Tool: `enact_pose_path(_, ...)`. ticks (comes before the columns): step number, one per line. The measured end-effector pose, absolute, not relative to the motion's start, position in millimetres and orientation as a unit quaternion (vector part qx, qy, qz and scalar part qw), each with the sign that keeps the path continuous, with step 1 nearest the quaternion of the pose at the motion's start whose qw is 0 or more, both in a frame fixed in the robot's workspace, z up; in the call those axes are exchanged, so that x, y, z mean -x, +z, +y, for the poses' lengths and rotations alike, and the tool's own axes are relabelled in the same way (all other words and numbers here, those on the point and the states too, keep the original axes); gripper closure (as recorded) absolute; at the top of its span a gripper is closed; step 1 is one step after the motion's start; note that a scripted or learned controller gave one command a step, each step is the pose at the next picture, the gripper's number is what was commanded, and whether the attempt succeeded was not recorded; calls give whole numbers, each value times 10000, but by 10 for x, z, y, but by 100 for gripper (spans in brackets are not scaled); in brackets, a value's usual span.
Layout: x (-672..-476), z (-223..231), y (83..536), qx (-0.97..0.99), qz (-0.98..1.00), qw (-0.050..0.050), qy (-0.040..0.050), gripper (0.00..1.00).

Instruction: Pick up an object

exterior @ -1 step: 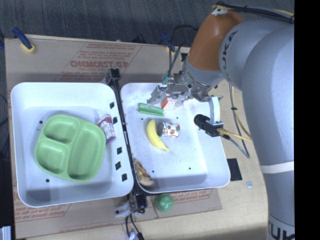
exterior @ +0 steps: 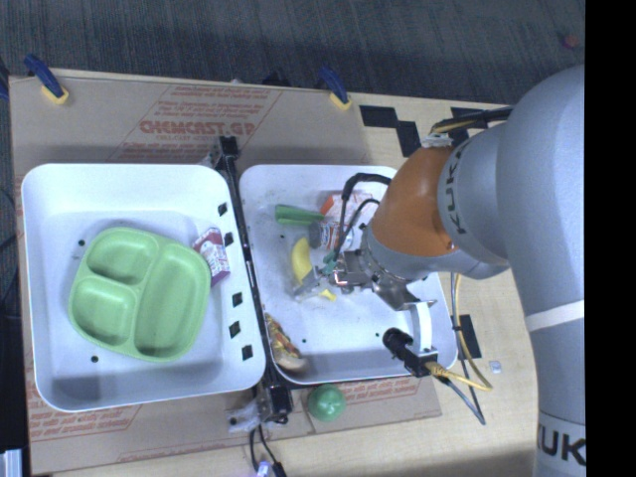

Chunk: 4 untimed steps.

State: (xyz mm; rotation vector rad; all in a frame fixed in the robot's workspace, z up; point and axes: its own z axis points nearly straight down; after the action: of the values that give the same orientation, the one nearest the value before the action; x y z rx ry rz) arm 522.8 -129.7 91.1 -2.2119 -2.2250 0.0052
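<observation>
In the right bin (exterior: 328,361) lie a yellow banana-like piece (exterior: 300,257), a green stick (exterior: 295,215) with an orange bit (exterior: 326,204) beside it, and a brownish food item (exterior: 283,345) at the bin's front left corner. My gripper (exterior: 326,274) is low in this bin, right beside the yellow piece, with a small clear or grey object under its tip. The arm's orange band (exterior: 412,212) and grey body cover the bin's right part. Nothing is visibly held.
The left bin (exterior: 45,217) holds a green three-compartment plate (exterior: 139,292) and a small red and white packet (exterior: 211,249) by the divider. A green ball (exterior: 325,402) lies on the bench in front of the right bin. Blue clamps (exterior: 47,79) hold the cardboard.
</observation>
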Motion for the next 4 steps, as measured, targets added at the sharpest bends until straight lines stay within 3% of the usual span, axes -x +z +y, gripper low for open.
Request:
enact_pose_path(1, -5240, -1294, 1016, 7029, -7113, 12, 14, 100)
enact_pose_path(2, -4768, -1591, 1928, 7056, -7086, 0, 3, 100)
enact_pose_path(3, -4767, -1881, 1964, 7057, -7085, -4, 1, 100)
enact_pose_path(4, -4847, -1447, 2672, 7046, -7096, -15, -8, 100)
